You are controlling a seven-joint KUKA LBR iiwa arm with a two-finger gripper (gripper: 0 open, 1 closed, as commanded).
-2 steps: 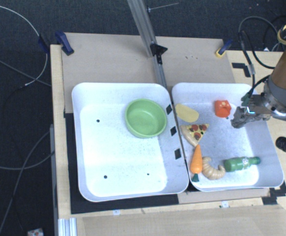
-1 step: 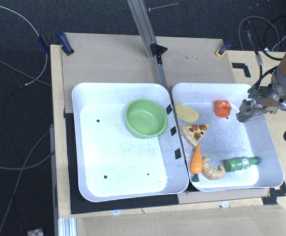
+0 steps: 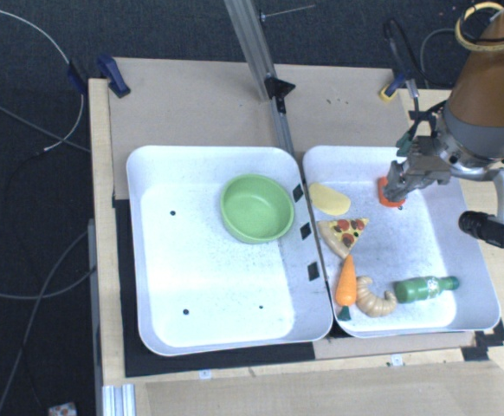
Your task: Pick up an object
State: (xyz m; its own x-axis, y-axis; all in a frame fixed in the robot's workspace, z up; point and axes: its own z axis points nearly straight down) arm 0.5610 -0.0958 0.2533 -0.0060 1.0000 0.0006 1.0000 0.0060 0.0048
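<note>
Arm over the right bin, gripper at a small orange-red object.

The gripper (image 3: 397, 183) hangs over the far part of the right bin (image 3: 460, 232), its fingers closed narrowly on a small orange-red object (image 3: 389, 193) that shows between and just below them. Along that bin's left side lie a yellow piece (image 3: 330, 199), a pizza slice (image 3: 344, 234) and a carrot (image 3: 346, 282); a croissant (image 3: 375, 301) and a green bottle (image 3: 423, 289) lie near its front edge. The left bin (image 3: 174, 232) holds a green bowl (image 3: 256, 207).
</note>
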